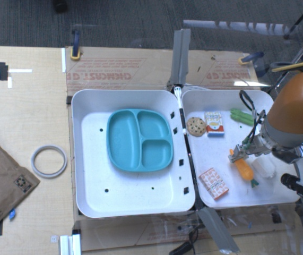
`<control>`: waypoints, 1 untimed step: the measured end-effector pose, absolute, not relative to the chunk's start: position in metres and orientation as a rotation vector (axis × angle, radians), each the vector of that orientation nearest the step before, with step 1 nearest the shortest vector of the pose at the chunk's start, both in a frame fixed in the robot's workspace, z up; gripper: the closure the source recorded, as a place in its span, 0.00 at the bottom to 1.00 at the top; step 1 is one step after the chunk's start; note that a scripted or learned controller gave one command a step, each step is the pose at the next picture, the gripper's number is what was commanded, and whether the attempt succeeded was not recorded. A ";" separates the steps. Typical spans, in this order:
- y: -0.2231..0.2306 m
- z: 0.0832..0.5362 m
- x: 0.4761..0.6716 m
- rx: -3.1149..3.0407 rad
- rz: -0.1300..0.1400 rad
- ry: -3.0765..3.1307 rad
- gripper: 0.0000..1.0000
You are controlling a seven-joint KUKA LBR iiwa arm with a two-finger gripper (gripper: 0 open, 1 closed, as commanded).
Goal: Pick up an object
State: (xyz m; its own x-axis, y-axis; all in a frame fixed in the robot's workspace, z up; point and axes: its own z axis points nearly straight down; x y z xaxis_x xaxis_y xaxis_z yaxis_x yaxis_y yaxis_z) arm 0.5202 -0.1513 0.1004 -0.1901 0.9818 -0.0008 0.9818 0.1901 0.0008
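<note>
Camera view: the pincer (pixel 238 154) is positioned low in the right bin (pixel 223 193), directly above the upper end of an orange carrot toy (pixel 244 170). The carrot's long axis is angled down-right. Pincer state cannot be determined. A cookie (pixel 196 126) and small cartons (pixel 214 183) are located nearby.

A robotics lab, by the signs: a grey arm (pixel 292 116) with an orange band works over two white bins (pixel 82 158) on a plywood tabletop (pixel 18 121) with tape marks, cardboard (pixel 119 70) clamped behind the bins, and grey carpet (pixel 140 9) beyond.
</note>
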 end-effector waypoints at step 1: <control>-0.077 0.202 0.543 2.110 -0.002 2.328 1.00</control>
